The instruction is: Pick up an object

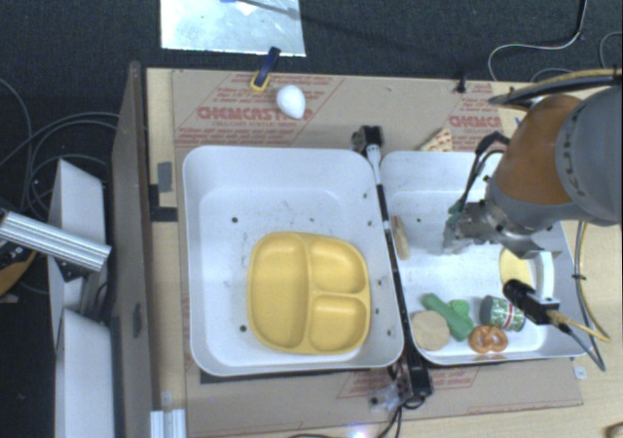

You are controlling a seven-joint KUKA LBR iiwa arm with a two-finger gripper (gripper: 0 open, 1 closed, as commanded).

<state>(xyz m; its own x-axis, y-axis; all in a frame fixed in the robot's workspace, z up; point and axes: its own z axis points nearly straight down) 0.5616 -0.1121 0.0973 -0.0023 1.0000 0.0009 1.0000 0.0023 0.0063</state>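
My gripper (465,230) is low in the right bin (419,195), near its middle, under the grey arm with the orange band (535,159). Several small objects lie along that bin's near edge. They are a tan round biscuit (430,330), a green toy (448,310), a pretzel (488,338) and a small green-labelled can (501,312). A yellow object (516,266) lies just right of the gripper, partly hidden by the arm. A thin tan stick (399,237) rests by the bin's left wall. The gripper is apart from all of these.
The left bin (209,232) holds a yellow divided plate (309,291). A white egg-shaped object (290,100) and a blue and yellow marker (264,70) lie on the cardboard behind the bins. Cables run along the right side.
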